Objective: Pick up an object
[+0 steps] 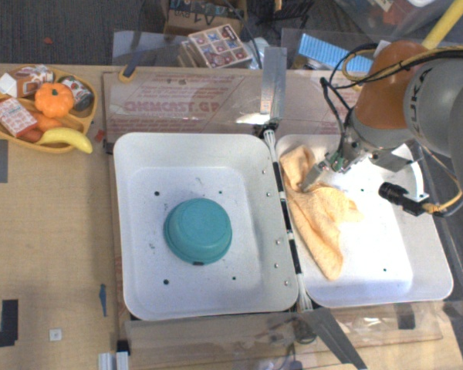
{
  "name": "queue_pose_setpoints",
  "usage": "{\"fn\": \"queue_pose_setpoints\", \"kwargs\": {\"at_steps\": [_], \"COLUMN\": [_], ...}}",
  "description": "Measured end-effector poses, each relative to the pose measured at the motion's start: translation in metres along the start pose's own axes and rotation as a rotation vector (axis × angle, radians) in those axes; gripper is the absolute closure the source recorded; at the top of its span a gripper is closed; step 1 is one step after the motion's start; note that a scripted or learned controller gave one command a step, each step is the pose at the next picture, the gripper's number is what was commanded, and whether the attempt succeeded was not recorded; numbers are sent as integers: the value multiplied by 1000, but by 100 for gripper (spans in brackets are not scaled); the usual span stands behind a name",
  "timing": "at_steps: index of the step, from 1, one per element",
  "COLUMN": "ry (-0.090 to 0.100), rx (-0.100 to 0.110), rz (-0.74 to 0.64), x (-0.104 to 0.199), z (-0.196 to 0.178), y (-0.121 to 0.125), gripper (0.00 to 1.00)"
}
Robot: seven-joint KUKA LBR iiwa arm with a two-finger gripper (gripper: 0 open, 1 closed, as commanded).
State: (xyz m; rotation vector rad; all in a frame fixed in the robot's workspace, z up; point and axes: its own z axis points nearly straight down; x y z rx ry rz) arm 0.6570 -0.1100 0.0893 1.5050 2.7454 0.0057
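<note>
Camera view: arm enters from right, pincer (318, 174) low inside right bin (417, 284), at upper part of yellow cloth (318, 216). Cloth lies crumpled along bin's left side, flat on floor, not lifted. Pincer tips touching or just above fabric; whether apart or together, cannot tell. Teal bowl (198, 230) sits upside down in left bin (139, 160), untouched. Judgement: approach done; grasp unconfirmed, lift outstanding. Nothing held as far as visible.

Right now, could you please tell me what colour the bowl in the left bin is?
The bowl is teal, lying upside down; the camera view shows it clearly.
</note>
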Motion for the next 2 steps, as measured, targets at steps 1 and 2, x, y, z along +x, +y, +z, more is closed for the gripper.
{"fn": "queue_pose_setpoints", "kwargs": {"at_steps": [1,2], "ry": [5,8], "rx": [-1,13], "rz": [1,203], "x": [1,37], "z": [-8,-92], "y": [1,31], "gripper": [100,100]}}
